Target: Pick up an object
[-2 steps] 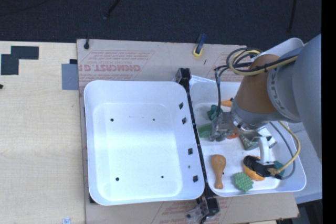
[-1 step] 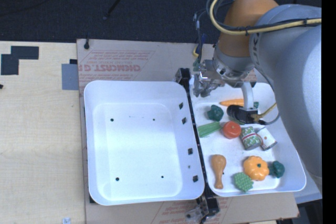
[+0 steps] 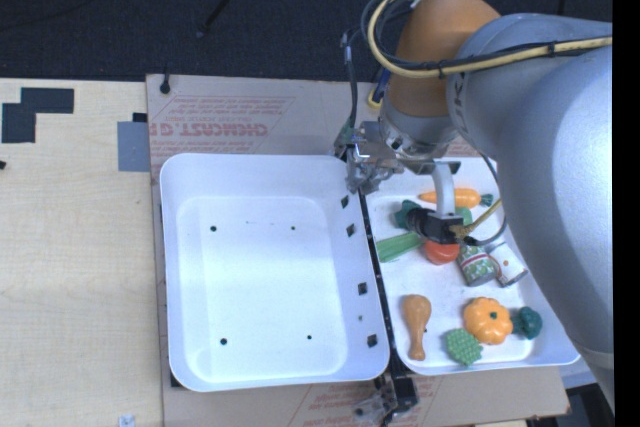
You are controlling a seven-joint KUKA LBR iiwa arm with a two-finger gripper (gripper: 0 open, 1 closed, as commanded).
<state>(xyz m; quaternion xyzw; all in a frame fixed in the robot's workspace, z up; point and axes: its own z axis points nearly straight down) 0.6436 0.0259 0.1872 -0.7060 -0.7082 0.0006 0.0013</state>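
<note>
Camera view: the cardboard sheet under the bins carries red print that runs upside down from here. It looks like a brand name starting "CHEM", but the rest is unclear. More red print shows at the sheet's near edge, too small to read. The can has a green and white label with no legible words.

All the toys lie in the right bin:
- The carrot lies across the bin, its long axis roughly left to right, near the far wall.
- A dark green piece sits just left of the carrot.
- Below that, a green pod slants from lower left to upper right, close to the wall between the bins.
- The red tomato touches the can, which lies tilted.
- The drumstick runs near to far, thick end toward the far side and thin end toward the near rim.
- The pumpkin sits with the broccoli on its right and a knobbly green piece at its lower left.

The gripper hangs over the far left corner of the right bin, right at the dividing wall. Whether it is open or closed cannot be told, and nothing is seen held in it. The arm covers the bin's right side.

White floor shows between the drumstick and the pumpkin. The left bin offers a wide white floor with four small dark dots. The bench lies to its left.
</note>
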